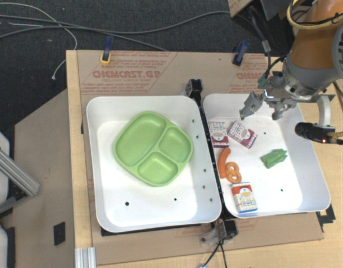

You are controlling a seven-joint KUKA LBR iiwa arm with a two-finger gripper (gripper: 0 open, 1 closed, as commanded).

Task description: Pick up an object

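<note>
My gripper (263,110) hangs open above the back of the right bin (305,166), its two grey fingers spread and nothing between them. Just below and left of it lies a small pink-and-white carton (241,134). Beside that, against the bin's left wall, is a white packet (217,133). An orange carrot (223,161) and a pretzel (233,172) lie in the middle left. A green toy piece (273,158) sits to the right of them. A small milk carton (245,197) rests near the front wall.
The left bin (104,200) holds a green divided plate (153,148). Black clamps (194,88) join the bins at back and front. A black cylinder (313,132) juts over the right bin's right rim. Cardboard (126,71) underlies both bins.
</note>
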